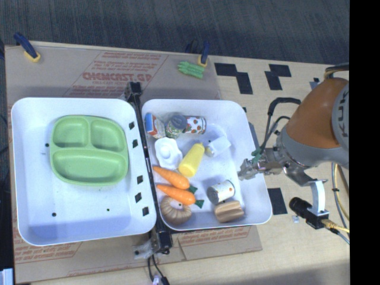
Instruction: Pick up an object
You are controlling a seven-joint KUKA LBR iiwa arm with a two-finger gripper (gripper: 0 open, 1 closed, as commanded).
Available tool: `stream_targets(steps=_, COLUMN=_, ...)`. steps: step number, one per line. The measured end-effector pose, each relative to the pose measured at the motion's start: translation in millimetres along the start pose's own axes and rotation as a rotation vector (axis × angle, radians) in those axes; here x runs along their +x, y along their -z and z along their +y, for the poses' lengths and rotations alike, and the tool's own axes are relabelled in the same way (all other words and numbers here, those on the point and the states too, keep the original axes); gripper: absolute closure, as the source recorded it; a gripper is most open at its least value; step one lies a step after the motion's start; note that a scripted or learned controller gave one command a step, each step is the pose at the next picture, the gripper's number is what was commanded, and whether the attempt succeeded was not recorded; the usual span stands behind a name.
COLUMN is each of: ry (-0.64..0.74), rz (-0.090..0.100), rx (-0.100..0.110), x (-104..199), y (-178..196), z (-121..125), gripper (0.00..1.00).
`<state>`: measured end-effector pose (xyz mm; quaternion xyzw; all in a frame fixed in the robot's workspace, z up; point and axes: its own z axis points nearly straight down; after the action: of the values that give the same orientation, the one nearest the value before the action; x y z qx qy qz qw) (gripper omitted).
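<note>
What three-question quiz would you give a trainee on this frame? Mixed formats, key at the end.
1. True or false: the green divided plate lies in the same bin as the two carrots.
2. Multiple choice: the tool is at which edge of the right bin? A) its left edge B) its right edge C) its far edge
3. Fill in: the yellow bottle lies just beyond the ____.

Key: 1 false, the plate is in the left bin; 2 B; 3 carrots.
</note>
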<state>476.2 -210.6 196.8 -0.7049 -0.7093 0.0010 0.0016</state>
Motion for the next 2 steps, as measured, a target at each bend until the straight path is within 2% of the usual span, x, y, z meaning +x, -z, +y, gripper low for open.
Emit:
stream_targets(steps=1, ry=0.0, rz=-0.003, rx=-0.007, x=9, y=82, z=1, gripper=1.0)
stream_targets(steps=2, ry=0.001, rz=-0.001, rx=0.0, x=16, y=16, z=66, gripper=1.0)
